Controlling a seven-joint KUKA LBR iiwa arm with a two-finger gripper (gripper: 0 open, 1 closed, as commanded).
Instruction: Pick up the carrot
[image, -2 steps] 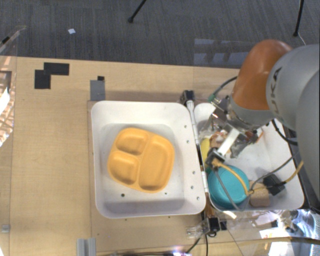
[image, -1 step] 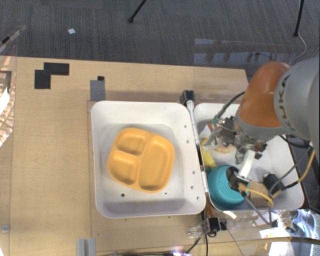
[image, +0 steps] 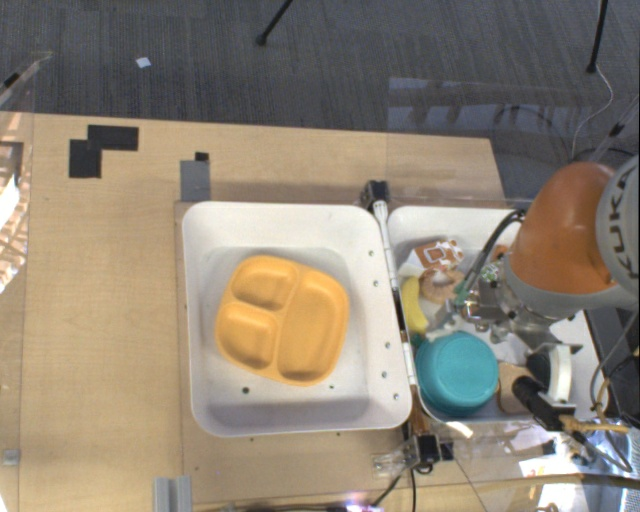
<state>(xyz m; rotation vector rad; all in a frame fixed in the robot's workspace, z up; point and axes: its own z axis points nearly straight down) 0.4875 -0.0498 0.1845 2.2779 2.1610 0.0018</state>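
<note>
The gripper (image: 478, 312) is lowered into the right bin (image: 500, 222); jaw state cannot be told; the carrot must be located next

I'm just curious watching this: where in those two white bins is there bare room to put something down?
Left bin: bare white floor rings the yellow divided plate, widest toward its near edge. Right bin: crowded, with a teal bowl, banana, snack packet and the arm over them.
</note>
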